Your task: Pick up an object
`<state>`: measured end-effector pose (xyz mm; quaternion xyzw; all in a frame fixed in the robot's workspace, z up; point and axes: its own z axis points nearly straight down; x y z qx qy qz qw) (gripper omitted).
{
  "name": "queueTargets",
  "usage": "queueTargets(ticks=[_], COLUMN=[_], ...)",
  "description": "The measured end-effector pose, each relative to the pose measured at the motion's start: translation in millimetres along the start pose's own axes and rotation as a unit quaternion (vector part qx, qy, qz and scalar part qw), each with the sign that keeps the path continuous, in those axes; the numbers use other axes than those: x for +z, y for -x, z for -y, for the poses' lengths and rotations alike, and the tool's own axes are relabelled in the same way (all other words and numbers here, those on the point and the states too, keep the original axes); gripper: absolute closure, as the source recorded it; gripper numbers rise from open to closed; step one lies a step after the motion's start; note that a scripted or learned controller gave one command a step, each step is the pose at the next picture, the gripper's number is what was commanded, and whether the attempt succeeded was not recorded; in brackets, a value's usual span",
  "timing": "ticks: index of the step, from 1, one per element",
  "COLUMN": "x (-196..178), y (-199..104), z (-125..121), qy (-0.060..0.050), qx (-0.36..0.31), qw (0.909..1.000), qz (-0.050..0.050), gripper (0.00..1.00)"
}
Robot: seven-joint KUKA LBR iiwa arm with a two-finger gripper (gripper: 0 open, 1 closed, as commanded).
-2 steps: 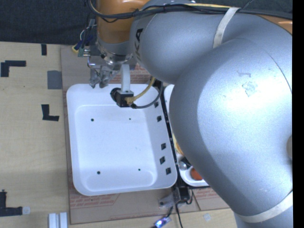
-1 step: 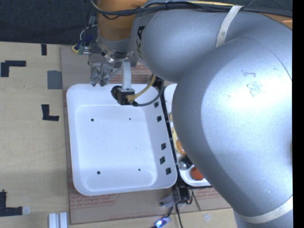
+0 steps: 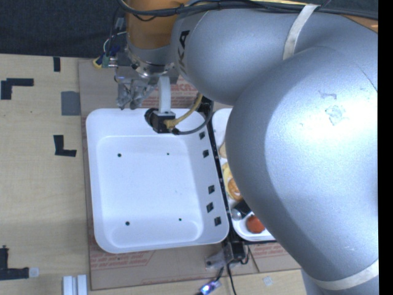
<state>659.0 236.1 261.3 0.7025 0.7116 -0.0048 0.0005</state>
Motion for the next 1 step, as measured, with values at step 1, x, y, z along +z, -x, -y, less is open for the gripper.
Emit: queueTargets(ticks=[1], x=[-9.4], y=[-0.3], z=[0.2], qy=[-0.001], qx=[-0.001], qw=[1.0], qz=[0.001], gripper=[1.0])
